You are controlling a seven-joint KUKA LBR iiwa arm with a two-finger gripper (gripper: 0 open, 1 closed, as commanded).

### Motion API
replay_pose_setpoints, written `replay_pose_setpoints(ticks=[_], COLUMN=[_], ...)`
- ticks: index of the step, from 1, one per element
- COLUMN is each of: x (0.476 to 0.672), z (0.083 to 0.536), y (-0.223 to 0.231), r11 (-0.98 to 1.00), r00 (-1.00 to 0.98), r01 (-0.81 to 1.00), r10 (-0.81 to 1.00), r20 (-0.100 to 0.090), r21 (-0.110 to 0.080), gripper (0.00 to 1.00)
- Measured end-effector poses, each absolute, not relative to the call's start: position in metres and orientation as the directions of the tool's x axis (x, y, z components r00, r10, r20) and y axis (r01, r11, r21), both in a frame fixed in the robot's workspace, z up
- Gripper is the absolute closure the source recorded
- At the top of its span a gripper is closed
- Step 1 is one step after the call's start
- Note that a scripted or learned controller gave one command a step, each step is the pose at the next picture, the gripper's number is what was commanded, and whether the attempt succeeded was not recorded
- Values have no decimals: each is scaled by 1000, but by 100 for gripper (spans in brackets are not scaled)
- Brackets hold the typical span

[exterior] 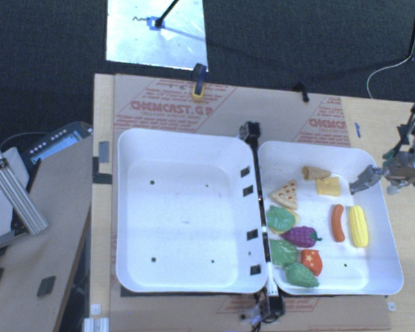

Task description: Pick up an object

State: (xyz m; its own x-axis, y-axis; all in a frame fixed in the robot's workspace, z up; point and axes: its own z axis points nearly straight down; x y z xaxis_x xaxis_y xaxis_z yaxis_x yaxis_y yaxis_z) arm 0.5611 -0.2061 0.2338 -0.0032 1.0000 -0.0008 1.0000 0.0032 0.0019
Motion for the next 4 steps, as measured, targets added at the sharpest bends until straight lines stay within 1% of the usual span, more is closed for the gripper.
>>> replay_pose_setpoints(ticks=[1,2,3,4], x=[547,601,567,502], z=[104,85,84,84], y=[-206,-168,-125,-111], r11=[7,10,7,0], r00=[-7,-10,-7,0], r01=[1000,1000,1000,1000], r10=[1000,1000,1000,1000], r20=[-2,0,2,2], r21=[17,7,-1,-4], gripper=[0,0,0,0])
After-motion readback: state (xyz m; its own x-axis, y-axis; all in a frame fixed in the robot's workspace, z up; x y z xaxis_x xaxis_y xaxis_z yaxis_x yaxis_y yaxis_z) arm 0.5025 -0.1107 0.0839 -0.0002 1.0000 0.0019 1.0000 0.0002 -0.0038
